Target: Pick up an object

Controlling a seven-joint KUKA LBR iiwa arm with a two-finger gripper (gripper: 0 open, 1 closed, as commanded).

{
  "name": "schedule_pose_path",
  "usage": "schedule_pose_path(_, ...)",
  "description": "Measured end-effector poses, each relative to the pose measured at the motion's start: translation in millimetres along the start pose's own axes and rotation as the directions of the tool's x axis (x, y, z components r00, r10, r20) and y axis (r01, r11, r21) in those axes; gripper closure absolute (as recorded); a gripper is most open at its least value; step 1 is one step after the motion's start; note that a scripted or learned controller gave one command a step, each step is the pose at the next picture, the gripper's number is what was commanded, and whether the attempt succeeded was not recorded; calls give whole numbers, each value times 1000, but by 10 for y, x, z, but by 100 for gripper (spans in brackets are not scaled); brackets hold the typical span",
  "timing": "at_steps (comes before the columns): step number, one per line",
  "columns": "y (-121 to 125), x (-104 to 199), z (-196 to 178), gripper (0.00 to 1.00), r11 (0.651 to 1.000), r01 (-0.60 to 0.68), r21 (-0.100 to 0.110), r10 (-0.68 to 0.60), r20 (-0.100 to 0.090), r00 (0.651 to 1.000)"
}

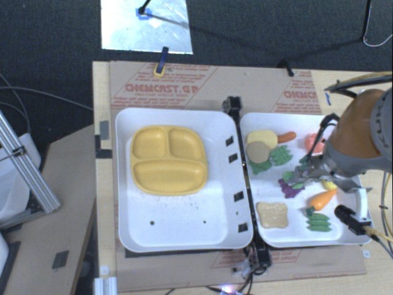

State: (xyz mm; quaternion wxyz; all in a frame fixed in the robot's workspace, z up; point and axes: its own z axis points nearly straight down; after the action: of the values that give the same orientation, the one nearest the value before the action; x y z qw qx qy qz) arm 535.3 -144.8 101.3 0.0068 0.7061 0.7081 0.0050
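The grey arm's gripper (299,176) hangs over the purple plastic grape bunch (292,188) in the right white bin (295,238). Whether it is open or closed cannot be told. An orange plastic carrot (322,199) lies at its four o'clock.

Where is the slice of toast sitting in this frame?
The slice of toast lies in the right bin, near its front-left corner, below the purple grapes and left of the green pea pods.

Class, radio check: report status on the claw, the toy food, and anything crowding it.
Claw low in right bin, over purple grapes. Nothing seen gripped. Orange carrot and green leaf crowd close.
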Motion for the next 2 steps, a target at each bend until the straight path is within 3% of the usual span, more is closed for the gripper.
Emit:
schedule_pose_path(1,662,675,-879,100,1000,9,4,-9,-2,1000)
schedule_pose_path(2,152,1884,-1207,100,1000,12,15,-12,-6,1000)
